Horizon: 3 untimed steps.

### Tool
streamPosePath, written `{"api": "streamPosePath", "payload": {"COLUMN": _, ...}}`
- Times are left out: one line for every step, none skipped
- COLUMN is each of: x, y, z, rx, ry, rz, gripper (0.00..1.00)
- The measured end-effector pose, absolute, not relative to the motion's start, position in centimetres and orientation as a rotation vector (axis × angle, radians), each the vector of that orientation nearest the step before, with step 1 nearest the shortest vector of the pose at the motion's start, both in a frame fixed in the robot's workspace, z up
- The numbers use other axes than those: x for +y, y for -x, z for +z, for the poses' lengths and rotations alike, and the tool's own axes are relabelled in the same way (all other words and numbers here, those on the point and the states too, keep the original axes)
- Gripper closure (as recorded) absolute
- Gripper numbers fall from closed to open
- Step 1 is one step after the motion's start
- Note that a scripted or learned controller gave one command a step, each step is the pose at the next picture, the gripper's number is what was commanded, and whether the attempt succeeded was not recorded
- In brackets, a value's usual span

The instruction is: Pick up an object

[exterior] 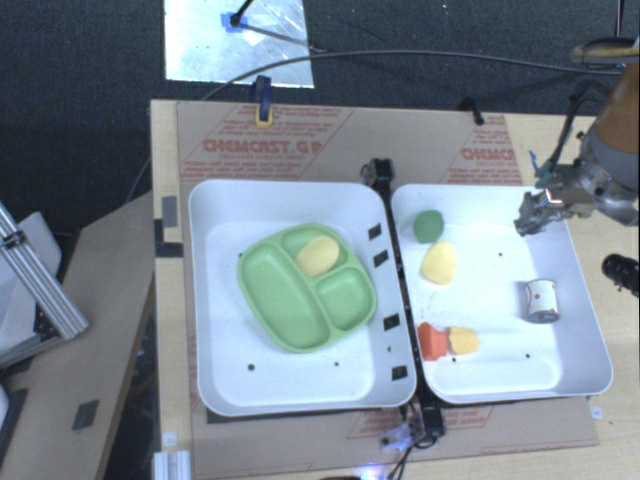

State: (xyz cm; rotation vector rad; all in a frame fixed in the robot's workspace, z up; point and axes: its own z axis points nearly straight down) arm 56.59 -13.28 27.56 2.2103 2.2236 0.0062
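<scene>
The gripper hangs at the right bin's upper right edge, holding nothing; whether its fingers are apart I cannot tell. Nearest below lies the can, likely the easiest object to pick.

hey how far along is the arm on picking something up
Nothing looks picked up yet. The claw sits at the right bin's upper right edge with nothing visibly in it. The small can, green ball and yellow piece lie loose in that bin. Choosing, grasping and lifting remain.
</scene>
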Motion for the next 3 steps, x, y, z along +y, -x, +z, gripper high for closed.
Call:
{"api": "streamPosePath", "payload": {"x": -7.7, "y": -56.9, "z": 26.5, "rx": 2.232, "ry": -2.21, "rz": 0.003, "gripper": 1.0}}
{"api": "streamPosePath", "payload": {"x": -3.0, "y": -55.2, "z": 26.0, "rx": 2.232, "ry": -2.212, "rz": 0.001, "gripper": 1.0}}
{"api": "streamPosePath", "payload": {"x": 1.2, "y": -54.6, "z": 25.1, "rx": 2.231, "ry": -2.212, "rz": 0.003, "gripper": 1.0}}
